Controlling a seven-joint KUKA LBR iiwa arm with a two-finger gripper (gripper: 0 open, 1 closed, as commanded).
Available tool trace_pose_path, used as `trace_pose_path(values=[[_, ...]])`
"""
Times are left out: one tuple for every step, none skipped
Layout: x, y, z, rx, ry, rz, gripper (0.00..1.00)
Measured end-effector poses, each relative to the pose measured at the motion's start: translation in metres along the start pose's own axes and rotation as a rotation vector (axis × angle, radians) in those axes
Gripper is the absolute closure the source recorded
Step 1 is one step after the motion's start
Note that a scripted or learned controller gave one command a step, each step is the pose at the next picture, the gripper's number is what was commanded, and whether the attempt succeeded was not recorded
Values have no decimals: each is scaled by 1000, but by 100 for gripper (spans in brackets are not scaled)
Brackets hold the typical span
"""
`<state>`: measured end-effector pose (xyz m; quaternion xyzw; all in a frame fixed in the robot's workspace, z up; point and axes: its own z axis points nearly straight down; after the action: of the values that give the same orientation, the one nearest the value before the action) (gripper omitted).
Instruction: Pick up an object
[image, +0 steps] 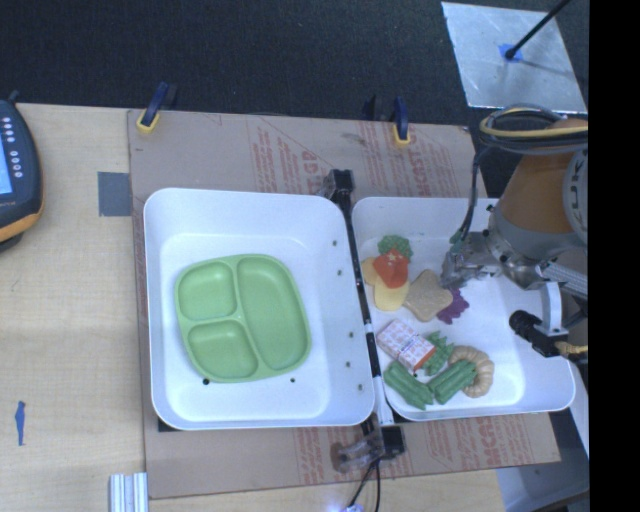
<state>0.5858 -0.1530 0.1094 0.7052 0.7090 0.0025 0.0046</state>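
my arm comes in from the right side of the scene, its orange band sitting just above the grey wrist. the wrist is bent down and to the left, so the gripper points toward the left, low over the far-right part of the workspace. i can make out the dark metal of the gripper head, but i cannot tell how the fingers stand from this angle. a black fitting juts from the wrist's near side.
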Motion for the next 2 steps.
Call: trace_pose_path(values=[[0, -1, 1, 2, 0, 0, 0], [25, -51, 18, 20, 6, 3, 0]])
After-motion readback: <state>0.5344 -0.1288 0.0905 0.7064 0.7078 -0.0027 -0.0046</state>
